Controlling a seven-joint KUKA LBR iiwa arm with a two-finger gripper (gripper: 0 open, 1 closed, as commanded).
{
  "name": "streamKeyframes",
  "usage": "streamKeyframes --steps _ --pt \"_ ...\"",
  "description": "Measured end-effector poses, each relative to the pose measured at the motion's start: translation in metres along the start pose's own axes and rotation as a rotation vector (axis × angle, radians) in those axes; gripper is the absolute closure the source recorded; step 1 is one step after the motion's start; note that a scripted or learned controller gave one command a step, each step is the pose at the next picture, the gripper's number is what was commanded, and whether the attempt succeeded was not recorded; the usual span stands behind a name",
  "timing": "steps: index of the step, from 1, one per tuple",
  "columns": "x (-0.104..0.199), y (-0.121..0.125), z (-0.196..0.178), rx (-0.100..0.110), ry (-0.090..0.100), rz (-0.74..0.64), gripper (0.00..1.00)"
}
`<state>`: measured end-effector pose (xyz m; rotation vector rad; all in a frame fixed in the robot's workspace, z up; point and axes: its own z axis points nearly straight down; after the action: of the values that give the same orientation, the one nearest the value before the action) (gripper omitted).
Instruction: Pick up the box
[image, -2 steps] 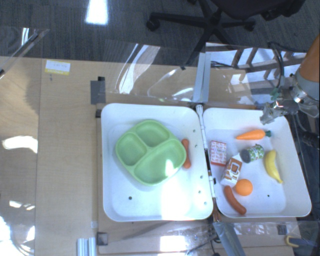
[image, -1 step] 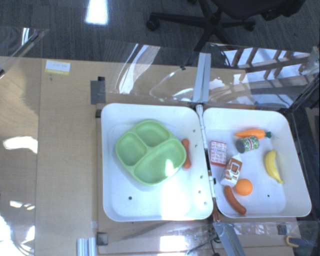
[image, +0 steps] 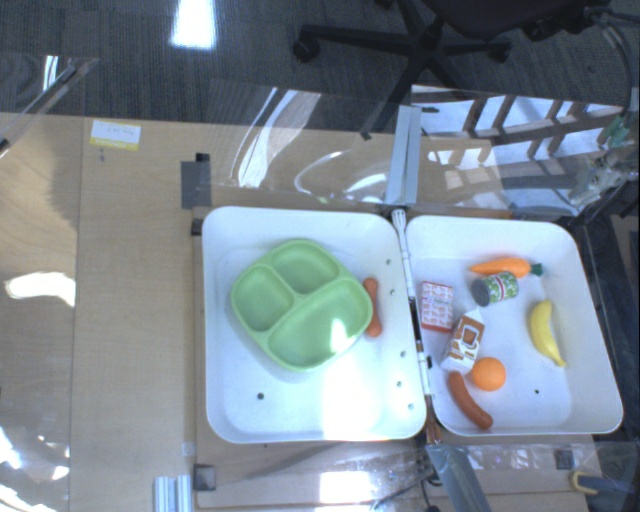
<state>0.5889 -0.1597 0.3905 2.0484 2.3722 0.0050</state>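
Observation:
A small flat box (image: 436, 305) with a red and white print lies in the right bin (image: 585, 395), close to its left wall. Just below it and to the right, a small brown and white carton (image: 465, 341) lies tilted, its lower end touching an orange (image: 488, 374). Nothing covers either one.
The right bin also holds a carrot (image: 505, 267), a small can (image: 497, 289), a banana (image: 546, 332) and a sausage (image: 469, 400). In the left bin (image: 300, 410) a green divided plate (image: 300, 303) lies with another sausage (image: 372, 306) at its right edge.

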Motion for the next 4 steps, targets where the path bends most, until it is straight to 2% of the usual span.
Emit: streamKeyframes --steps 1,2,3,4 --pt "0.076 0.035 0.025 0.001 0.002 0.026 1.00" --pt "0.167 0.084 0.060 0.002 0.003 0.042 1.00" --pt "0.140 0.082 -0.047 -0.006 0.000 -0.368 1.00" --pt "0.171 0.106 0.119 0.001 0.003 -0.370 1.00"
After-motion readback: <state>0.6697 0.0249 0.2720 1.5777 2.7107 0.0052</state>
